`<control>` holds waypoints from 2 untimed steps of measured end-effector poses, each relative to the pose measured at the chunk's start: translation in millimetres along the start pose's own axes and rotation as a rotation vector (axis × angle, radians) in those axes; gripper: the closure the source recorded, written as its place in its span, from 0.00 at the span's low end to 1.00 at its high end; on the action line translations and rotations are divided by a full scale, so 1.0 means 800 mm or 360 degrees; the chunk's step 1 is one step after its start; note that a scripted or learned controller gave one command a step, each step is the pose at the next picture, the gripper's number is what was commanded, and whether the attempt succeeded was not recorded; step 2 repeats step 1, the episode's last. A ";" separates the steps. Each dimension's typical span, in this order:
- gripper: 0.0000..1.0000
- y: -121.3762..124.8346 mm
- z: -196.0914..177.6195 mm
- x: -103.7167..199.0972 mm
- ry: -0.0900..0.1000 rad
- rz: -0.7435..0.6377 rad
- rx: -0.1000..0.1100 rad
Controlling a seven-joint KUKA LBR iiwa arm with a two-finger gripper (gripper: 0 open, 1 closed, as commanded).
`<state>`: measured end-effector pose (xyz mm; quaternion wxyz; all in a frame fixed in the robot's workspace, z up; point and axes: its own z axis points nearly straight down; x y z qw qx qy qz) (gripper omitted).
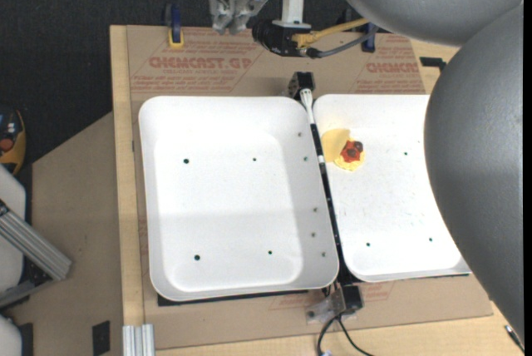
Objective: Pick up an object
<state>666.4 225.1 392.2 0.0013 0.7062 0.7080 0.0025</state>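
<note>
Gripper point(230, 13) sits high at the rear of the bench, above the cardboard beyond the left bin point(237, 267); whether it is open or closed cannot be told, and nothing is visibly gripped. Target object, a small yellow piece with a red centre point(348, 151), lies in the right bin point(399, 263) near the divider point(320, 180). Risk: the object appears flat and close to the bin wall, so a descent could clip the rim or slide over it.

You see smooth, glossy white plastic bins point(233, 279) on a matt brown cardboard-like worktop point(133, 180), with the arm's point(474, 138) satin grey shell at three o'clock.
</note>
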 end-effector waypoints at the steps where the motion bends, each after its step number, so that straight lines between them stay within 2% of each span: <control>1: 1.00 0.000 -0.039 0.000 0.0000 0.0000 -0.0001; 2: 1.00 0.000 -0.039 0.000 0.0000 0.0000 -0.0001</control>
